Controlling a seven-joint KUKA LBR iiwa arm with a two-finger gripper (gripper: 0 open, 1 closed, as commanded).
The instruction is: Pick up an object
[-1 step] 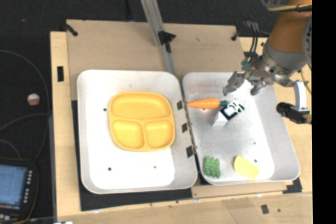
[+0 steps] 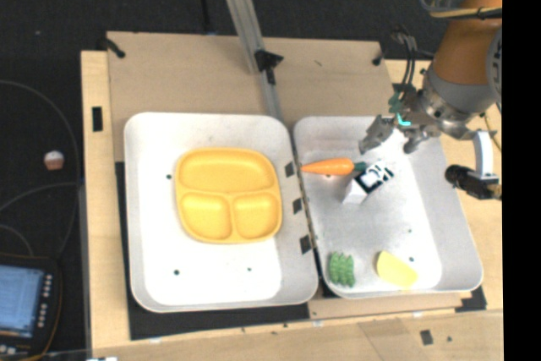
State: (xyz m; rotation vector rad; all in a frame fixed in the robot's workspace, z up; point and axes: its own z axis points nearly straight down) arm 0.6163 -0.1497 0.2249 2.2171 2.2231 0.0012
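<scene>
Orange and slim, the carrot lies at the left edge of the right bin, its tip just beside a small white-and-black block. Above that block hangs the tool, its two fingers spread apart with nothing between them. Near the bin's front wall sit a green knobbly piece and a yellow lemon-like piece, well apart from the carrot. A yellow divided plate rests in the left bin on the surface.

A yellow divided plate lies in the left bin.
</scene>
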